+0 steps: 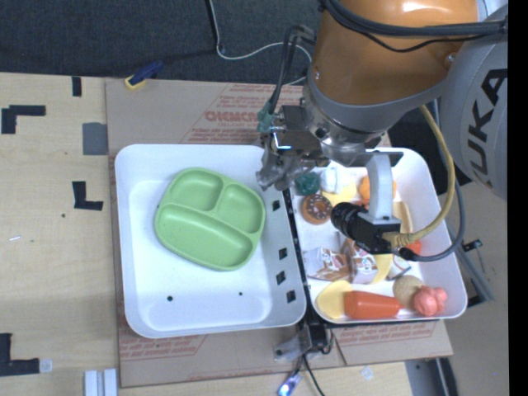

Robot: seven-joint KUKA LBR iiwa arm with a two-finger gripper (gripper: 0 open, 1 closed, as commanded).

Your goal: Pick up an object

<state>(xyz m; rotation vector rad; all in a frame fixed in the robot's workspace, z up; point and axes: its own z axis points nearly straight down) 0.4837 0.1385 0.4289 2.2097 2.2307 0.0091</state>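
A tan surface with black markings carries a cardboard sheet printed in red. A yellow and blue clip lies at its upper left corner. A white cable crosses dark fabric above.

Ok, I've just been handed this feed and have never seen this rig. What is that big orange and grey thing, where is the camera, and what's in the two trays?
The big shape is a robot arm, grey with an orange band, reaching in from the right. One fixed camera looks down at a slant on two shallow white bins. The left bin holds a green divided plate. The right bin holds small toy foods: a brown doughnut, an orange-red carrot-like piece, a pink piece, a tan potato-like piece and some wrappers. The gripper hangs over the divider between the bins. I cannot see anything held in it.
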